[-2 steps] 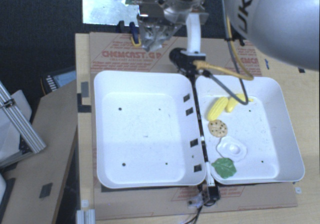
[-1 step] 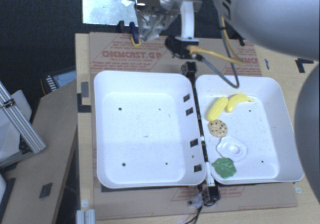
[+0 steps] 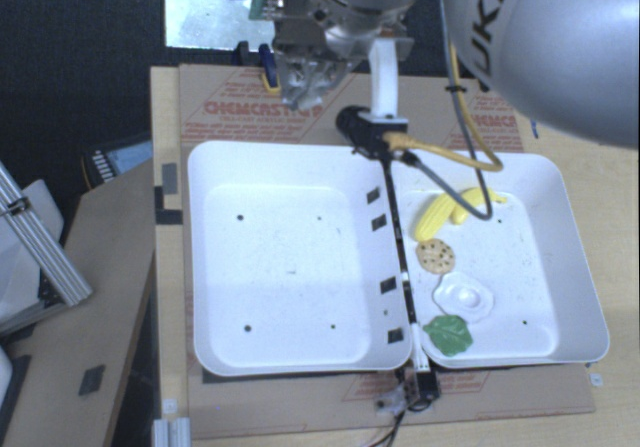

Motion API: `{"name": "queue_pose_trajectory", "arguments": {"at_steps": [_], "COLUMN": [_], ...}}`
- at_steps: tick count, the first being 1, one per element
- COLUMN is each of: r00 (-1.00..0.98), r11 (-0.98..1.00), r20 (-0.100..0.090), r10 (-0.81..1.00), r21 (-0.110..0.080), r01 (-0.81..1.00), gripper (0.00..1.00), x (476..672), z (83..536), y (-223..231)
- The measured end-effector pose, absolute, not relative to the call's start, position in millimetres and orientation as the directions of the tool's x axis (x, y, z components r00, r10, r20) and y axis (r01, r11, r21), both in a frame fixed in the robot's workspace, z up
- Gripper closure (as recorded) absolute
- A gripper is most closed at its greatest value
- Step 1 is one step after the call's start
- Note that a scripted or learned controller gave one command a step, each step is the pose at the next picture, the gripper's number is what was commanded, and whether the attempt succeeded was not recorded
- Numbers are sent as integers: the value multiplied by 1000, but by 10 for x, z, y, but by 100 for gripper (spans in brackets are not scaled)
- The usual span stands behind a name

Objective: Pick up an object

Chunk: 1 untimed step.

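Observation:
The right bin (image 3: 575,265) holds several toy foods. A yellow corn cob (image 3: 432,216) lies near the bin's far left, with a small yellow piece (image 3: 481,200) just right of it. Below them come a round brown cookie (image 3: 435,255), a white fried egg (image 3: 463,296) and a green leaf (image 3: 449,334) at the near left corner. My gripper (image 3: 305,87) hangs high over the cardboard behind the far edge of the left bin (image 3: 200,265), well away from all of the foods. It looks blurred, and I see nothing in it.
The bins rest on a cardboard sheet (image 3: 230,105). A black connector (image 3: 360,127) with yellow and black cables (image 3: 455,160) dangles over the right bin's far left corner. An aluminium rail (image 3: 40,245) lies off the bench at the left. The big grey arm (image 3: 540,15) fills the upper right.

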<state>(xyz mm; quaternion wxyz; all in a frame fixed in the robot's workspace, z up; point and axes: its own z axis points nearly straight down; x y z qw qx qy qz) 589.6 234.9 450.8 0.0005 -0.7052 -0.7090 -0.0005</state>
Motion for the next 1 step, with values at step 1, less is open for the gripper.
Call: {"name": "queue_pose_trajectory", "arguments": {"at_steps": [1], "r00": [16], "r11": [-16], "r20": [-5], "r10": [1000], "r21": [7], "r01": [1000], "gripper": [100], "x": [5888], "z": [4828], "y": [705]}}
